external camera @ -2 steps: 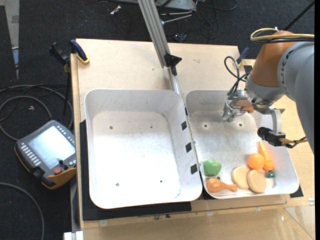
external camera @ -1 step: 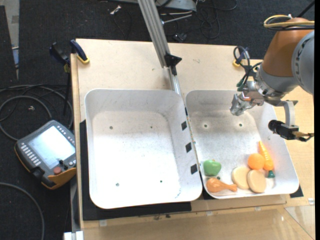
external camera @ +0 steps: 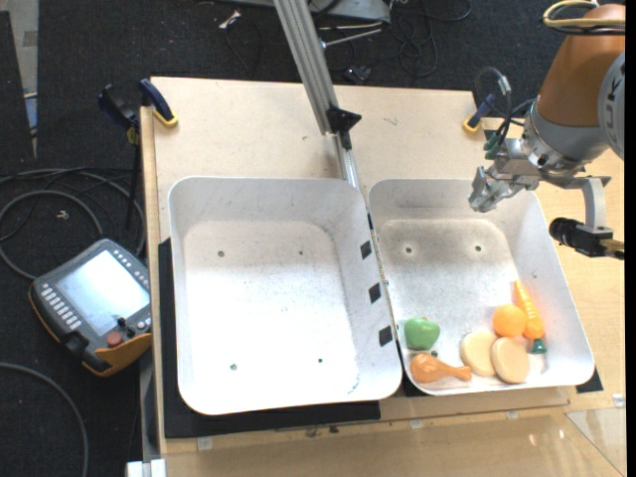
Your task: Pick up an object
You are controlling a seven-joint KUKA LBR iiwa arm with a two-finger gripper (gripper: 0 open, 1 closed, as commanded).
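Note:
My gripper [external camera: 484,198] hangs over the far edge of the right bin [external camera: 452,241], well above its floor. Nothing is visible between its fingers. At the near end of that bin lie a green apple-like toy [external camera: 422,332], an orange drumstick-shaped toy [external camera: 435,369], two pale round slices [external camera: 497,357], an orange ball [external camera: 509,320] and a small carrot [external camera: 530,316]. All of these sit far from the gripper, toward the front of the bin.
The left bin [external camera: 263,291] lies beside the right one, divided by their shared rims. A slanted metal pole [external camera: 313,63] rises from behind the bins. A teach pendant [external camera: 94,306] rests on the floor at left. Clamps sit on the bench's far corners.

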